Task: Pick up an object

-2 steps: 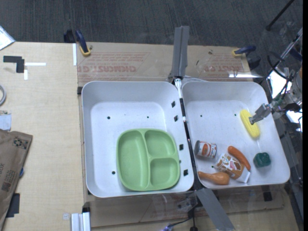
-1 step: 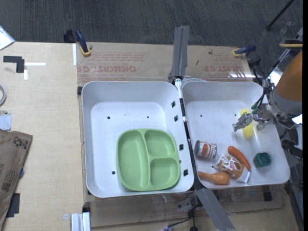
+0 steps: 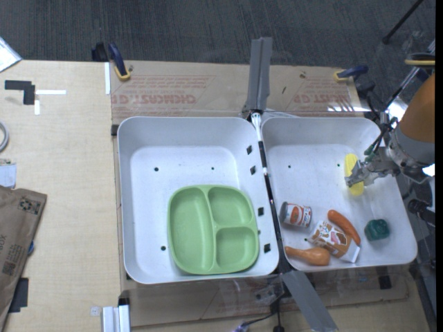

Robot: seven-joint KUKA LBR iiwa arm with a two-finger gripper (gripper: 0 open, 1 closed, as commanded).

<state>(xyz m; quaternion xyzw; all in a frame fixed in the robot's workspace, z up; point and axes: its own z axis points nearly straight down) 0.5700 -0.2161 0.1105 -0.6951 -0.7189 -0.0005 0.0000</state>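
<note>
Touching claw (image 3: 360, 176): yellow object (image 3: 352, 165).

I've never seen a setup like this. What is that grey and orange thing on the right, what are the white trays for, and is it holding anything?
You are looking down from one fixed camera above a bench. The grey and orange thing is a robot arm; its gripper hangs over the right white bin, right at a yellow object. Whether it actually holds that object is too small to tell. The same bin also holds a small can, two orange carrot-like toys, a printed packet and a dark green object. The left white bin holds a green divided plate.
</note>
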